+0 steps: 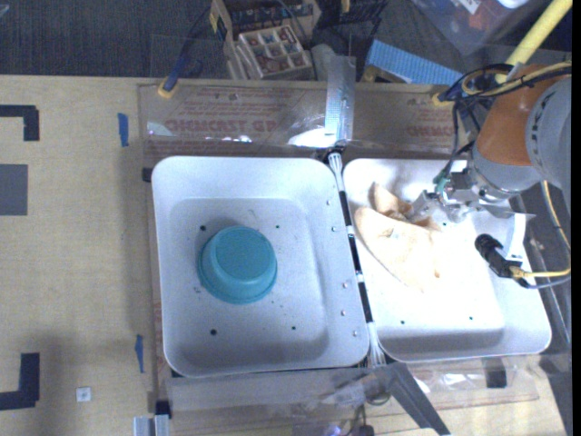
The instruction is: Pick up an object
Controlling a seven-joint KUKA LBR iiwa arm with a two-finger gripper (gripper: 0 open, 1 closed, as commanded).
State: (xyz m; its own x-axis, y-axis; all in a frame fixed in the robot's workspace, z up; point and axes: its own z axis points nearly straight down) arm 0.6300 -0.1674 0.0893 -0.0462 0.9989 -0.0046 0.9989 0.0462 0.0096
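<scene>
A teal upturned bowl [238, 263] sits in the middle of the left bin [172, 198]. In the right bin [526, 334] lies a flat tan, wedge-shaped thing [397, 243] with brownish marks, stretching from the bin's upper left toward its middle. My gripper [434, 202] hangs low over the upper end of that tan thing, reaching in from the right below the orange band. The fingertips sit right at the tan thing's edge; the view does not show how they stand.
A metal divider [349, 243] runs between the two bins. Beyond the bins' far edge lie a clear plastic sheet [245, 125], a wooden box [270, 48] and other clutter. Tan bench surface lies to the left.
</scene>
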